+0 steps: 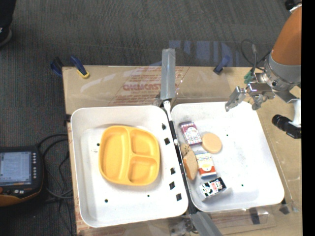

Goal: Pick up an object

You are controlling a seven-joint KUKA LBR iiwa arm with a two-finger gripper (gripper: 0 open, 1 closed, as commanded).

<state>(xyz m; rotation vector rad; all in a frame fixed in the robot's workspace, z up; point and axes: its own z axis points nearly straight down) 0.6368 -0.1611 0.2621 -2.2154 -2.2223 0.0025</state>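
The claw (244, 99) is hanging with fingers apart, carrying nothing, over the right bin's (261, 146) far edge. The round cookie (212, 142) is lying nearer, left; probably light, rigid, best pinched across its rim.

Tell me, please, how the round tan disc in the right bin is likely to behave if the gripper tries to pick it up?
The round tan disc lies flat, so it seems unlikely to roll or tip. Its low profile probably gives fingers little edge to catch, and it may slide on the smooth white bin. It looks small and probably light. The purple carton close beside it could crowd a grasp from that side.
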